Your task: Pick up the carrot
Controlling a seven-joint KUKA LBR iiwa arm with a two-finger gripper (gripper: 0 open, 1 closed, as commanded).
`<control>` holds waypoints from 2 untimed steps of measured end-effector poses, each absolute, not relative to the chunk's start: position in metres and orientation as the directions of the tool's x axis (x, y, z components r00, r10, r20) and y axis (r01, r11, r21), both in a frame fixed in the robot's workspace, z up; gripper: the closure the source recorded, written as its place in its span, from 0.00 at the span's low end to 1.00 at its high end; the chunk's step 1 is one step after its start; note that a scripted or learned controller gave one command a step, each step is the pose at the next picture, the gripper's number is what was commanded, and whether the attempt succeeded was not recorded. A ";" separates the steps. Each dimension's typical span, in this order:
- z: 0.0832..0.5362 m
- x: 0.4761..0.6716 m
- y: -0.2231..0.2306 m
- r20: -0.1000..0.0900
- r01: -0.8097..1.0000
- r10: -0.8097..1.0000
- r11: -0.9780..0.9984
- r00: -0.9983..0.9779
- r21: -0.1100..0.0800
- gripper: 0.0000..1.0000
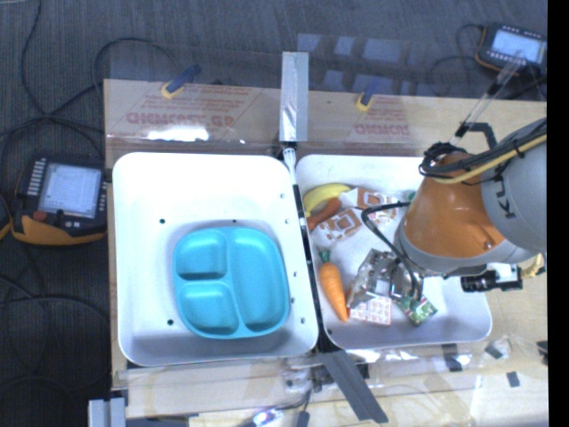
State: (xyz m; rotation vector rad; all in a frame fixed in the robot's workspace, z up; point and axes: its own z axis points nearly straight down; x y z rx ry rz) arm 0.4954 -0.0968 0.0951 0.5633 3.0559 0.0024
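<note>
Two white bins sit side by side on the table [178, 105]. Left bin [142, 238] holds one blue divided plate [231, 278]. Right bin [462, 323] holds one carrot [333, 292] near its left wall, long axis running 11 to 5 o'clock, tip toward 5, beside one banana [322, 194] and wrappers. Over it, the claw [387, 278]; its opening cannot be told.

Blue tray [233, 278] (left bin [142, 194])
</note>
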 end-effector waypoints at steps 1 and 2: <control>0.096 0.497 -0.094 -0.038 -0.066 -0.066 0.998 -0.997 -0.007 1.00; 0.129 0.545 -0.105 0.001 0.013 0.013 1.000 -1.000 0.003 1.00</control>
